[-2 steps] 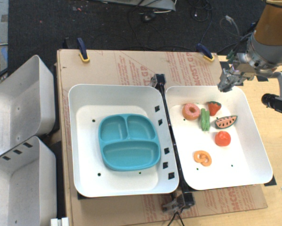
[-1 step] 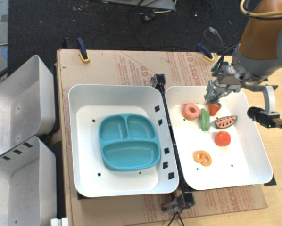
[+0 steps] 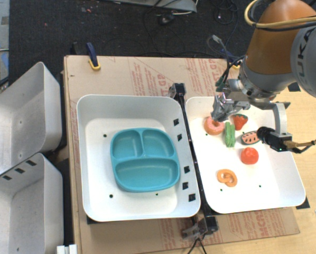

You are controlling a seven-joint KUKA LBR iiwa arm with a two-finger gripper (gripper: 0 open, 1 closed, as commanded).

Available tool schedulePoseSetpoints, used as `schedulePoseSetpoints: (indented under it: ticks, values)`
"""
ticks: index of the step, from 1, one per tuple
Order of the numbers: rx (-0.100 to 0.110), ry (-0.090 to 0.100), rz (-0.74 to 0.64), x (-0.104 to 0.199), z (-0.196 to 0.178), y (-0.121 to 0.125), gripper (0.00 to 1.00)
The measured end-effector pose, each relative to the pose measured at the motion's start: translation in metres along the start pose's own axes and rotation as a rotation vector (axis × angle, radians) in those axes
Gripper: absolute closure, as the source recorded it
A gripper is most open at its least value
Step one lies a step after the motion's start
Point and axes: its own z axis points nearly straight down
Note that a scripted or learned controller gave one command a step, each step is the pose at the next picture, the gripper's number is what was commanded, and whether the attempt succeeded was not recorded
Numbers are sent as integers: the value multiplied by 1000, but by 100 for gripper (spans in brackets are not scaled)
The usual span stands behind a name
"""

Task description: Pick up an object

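Note:
The right bin (image 3: 274,192) holds several toy foods: a pink donut (image 3: 214,126), a green pickle (image 3: 230,134), a strawberry (image 3: 239,121), a watermelon slice (image 3: 249,138), a red tomato (image 3: 249,155) and an orange pretzel (image 3: 228,177). My gripper (image 3: 221,113) hangs low over the far left part of this bin, its tips just above the pink donut and beside the strawberry. Nothing shows between the fingers.
The left bin (image 3: 94,194) carries a blue divided plate (image 3: 145,160). A black clamp bar (image 3: 185,136) runs between the two bins. Two spare white bins (image 3: 20,120) lean at the far left. The near part of the right bin is bare.

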Motion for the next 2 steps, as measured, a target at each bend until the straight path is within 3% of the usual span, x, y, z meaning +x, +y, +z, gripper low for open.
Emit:
schedulePoseSetpoints:
  ticks: [2]
  values:
    - [1,0,-2,110,21,-45,100]
